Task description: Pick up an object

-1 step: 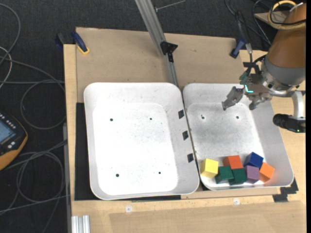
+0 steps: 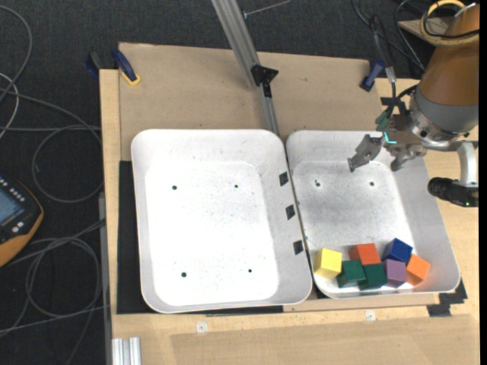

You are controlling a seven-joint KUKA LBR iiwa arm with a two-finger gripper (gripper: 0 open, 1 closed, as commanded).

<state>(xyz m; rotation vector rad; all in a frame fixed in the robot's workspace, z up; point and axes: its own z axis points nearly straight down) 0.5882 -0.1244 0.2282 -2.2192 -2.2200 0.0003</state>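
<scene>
1. The gripper (image 2: 378, 154) hangs over the upper part of the right bin (image 2: 426, 204), at the right of the frame, below the grey wrist and orange band of the arm (image 2: 449, 74).
2. Its two fingers (image 2: 364, 154) stand spread apart with nothing between them; one points toward the left, the other sits closer to the wrist.
3. The blocks lie well apart from the gripper, huddled in the lower right corner of the right bin.
4. From left to right there: a yellow block (image 2: 329, 261), two green blocks (image 2: 363, 274) touching each other, a red-orange block (image 2: 366, 252) just behind them, a purple block (image 2: 396, 270), a blue block (image 2: 399, 249) and an orange block (image 2: 418, 266) against the bin's wall.
5. The left bin (image 2: 144, 204) sits beside the right one in the middle of the frame, speckled with dark marks.
6. Both bins rest on the wooden counter (image 2: 190, 90); a slanted metal rail (image 2: 237, 29) runs down from the top of the frame to the gap between them.
7. Blue clamps (image 2: 125, 65) grip the counter's upper edge.
</scene>
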